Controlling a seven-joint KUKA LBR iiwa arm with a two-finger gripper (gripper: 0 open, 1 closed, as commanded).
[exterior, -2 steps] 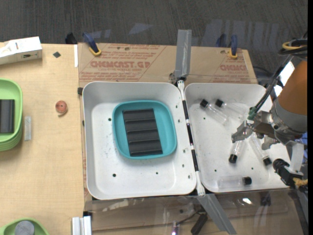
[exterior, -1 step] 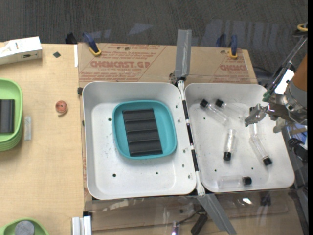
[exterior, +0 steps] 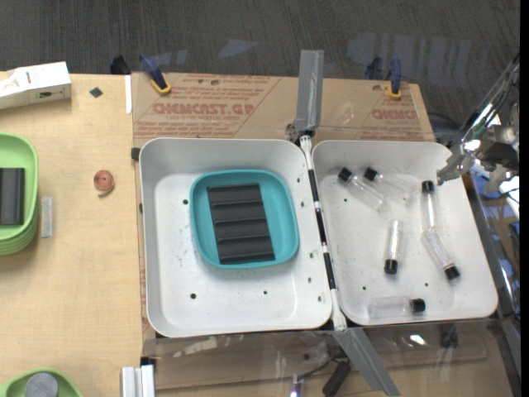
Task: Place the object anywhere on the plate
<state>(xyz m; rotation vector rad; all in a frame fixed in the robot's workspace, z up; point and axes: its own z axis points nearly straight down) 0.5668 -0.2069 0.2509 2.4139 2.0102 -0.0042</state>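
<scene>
A teal plate point(exterior: 245, 216) sits in the left bin point(exterior: 165, 246), with a dark ridged block point(exterior: 240, 222) lying across its middle. In the right bin point(exterior: 364, 296) lie several clear tubes with black caps: one at the back left point(exterior: 359, 186), one near the middle point(exterior: 392, 243), one upright along the right side point(exterior: 428, 209), one lower right point(exterior: 439, 253) and one at the front point(exterior: 395, 308). My gripper point(exterior: 464, 154) hangs at the right bin's back right rim, just beyond the nearest tube's cap. It is small and partly glary.
A cardboard sheet point(exterior: 215, 102) lies behind the bins with clamps on it. On the wooden bench to the left are a green tray point(exterior: 21, 222), a small red knob point(exterior: 102, 180) and a white box point(exterior: 33, 83).
</scene>
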